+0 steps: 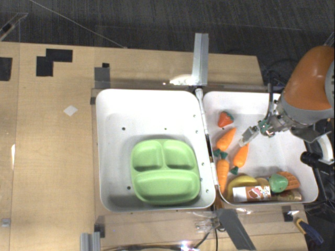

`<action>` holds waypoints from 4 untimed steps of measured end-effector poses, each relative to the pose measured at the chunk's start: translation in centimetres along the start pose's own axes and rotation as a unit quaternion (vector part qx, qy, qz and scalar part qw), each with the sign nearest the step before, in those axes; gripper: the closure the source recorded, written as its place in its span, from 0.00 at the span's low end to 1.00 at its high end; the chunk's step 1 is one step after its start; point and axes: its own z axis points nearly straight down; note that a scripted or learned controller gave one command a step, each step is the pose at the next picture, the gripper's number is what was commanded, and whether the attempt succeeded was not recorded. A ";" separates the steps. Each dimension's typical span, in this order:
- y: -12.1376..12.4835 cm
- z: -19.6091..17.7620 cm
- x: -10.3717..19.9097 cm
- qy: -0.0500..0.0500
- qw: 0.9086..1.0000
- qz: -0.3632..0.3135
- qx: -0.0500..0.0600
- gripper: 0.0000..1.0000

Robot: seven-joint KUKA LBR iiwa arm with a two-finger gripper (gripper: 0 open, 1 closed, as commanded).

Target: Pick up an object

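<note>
Two white bins, and the arm [314, 88] is in over the right one.

In the right bin [293, 156] the gripper [250, 135] hangs just above the toy carrots, its slim tip pointing down and left between an upper carrot [226, 139] and a second carrot [241, 155] — whether that pincer is released or clenched, I cannot tell, and nothing shows between its fingers. A third carrot [223, 172] lies along the bin's left wall, a strawberry [225, 119] sits nearer the back, and a banana [243, 182] and a small bottle [252, 193] crowd the front edge. Over in the left bin [120, 119], a green divided plate [165, 170] rests toward the front.
</note>
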 end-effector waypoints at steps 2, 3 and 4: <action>-2.9 8.0 1.5 -0.005 1.000 -0.029 -0.009 0.00; -2.7 6.8 1.8 -0.003 0.999 -0.030 -0.010 1.00; 0.3 -7.8 8.3 0.000 1.000 -0.002 0.000 1.00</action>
